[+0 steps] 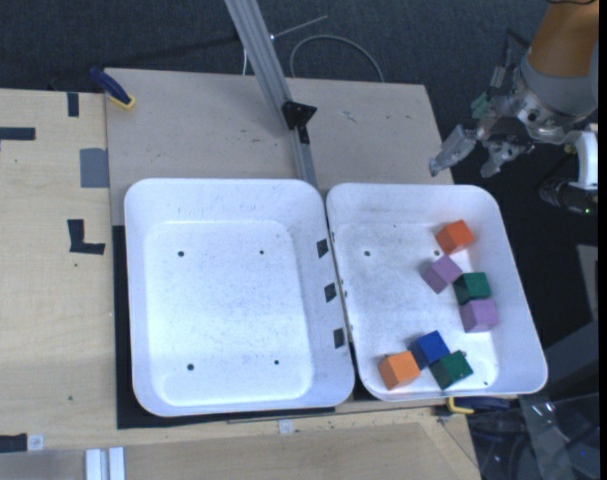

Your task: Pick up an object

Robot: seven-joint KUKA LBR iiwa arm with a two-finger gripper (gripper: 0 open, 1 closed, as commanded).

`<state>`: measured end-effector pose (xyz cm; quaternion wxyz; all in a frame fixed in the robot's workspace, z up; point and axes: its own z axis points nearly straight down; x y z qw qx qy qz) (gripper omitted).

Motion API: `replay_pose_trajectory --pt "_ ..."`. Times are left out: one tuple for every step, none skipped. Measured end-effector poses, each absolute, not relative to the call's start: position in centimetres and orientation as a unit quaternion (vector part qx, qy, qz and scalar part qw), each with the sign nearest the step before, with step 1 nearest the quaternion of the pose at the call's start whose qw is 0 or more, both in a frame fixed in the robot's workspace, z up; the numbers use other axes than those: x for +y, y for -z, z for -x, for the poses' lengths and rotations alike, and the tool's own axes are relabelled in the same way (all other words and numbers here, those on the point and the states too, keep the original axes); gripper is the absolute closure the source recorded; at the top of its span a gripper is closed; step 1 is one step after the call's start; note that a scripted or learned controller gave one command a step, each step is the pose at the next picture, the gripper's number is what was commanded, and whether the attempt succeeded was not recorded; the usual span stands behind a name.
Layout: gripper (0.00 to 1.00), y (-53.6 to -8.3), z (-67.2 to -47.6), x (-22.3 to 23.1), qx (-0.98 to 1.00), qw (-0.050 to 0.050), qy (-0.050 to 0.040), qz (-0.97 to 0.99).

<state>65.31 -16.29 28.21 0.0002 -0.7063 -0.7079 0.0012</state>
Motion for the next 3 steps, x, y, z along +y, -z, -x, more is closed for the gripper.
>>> replay_pose_trajectory --pt "0.00 -28.4 -62.4 -8.6 -0.710 0.002 0.0000 0.705" --pt "0.00 -36.3 -52.2 -14.2 -0.706 -0.003 0.0006 0.709" --pt "0.00 -37.9 -57.7 -11.3 -0.709 -0.002 0.0007 0.705"
